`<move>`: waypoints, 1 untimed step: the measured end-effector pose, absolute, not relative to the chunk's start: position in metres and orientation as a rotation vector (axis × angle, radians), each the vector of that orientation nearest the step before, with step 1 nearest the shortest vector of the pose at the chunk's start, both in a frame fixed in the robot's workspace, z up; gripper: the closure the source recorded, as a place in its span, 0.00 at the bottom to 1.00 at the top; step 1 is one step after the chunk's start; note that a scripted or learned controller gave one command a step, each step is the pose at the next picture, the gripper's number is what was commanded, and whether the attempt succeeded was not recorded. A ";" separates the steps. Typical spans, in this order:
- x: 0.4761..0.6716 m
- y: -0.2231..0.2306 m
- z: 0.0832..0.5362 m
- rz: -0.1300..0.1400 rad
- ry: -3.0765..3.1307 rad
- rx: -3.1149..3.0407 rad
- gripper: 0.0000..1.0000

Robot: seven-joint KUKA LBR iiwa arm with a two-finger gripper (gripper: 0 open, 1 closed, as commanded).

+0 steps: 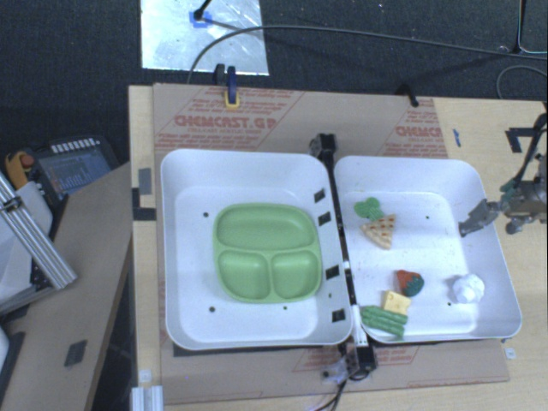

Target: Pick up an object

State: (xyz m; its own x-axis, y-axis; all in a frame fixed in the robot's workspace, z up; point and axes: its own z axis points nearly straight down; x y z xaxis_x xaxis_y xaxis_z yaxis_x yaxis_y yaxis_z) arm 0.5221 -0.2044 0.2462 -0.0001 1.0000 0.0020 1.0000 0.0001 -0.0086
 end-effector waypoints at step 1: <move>0.524 -0.204 0.252 -0.001 -2.226 -2.219 0.00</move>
State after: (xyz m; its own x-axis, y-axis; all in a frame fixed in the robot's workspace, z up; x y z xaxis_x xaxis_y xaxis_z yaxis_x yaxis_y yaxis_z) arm 0.5245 -0.2039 0.2515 -0.0035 1.0000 -0.0008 1.0000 0.0035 0.0016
